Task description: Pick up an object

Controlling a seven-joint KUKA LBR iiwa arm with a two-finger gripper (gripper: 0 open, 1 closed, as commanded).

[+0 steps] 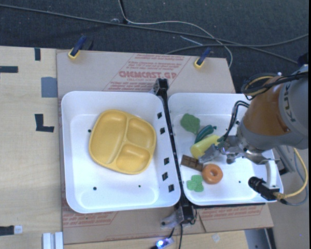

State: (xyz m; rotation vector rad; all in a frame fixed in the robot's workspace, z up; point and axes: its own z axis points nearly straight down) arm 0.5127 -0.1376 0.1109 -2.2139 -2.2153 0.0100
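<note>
Approach step: the gripper [217, 152] sits low among the right bin's [249, 191] items, beside the yellow piece [203, 146]. Finger state cannot be determined. Next: secure one item, then lift.

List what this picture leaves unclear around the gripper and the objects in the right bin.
- Gripper: the camera view is too small and cluttered to tell its state or whether it touches the yellow object.
- Teal object: partly hidden under the yellow one.
- Right bin: its right side is covered by the arm.
</note>
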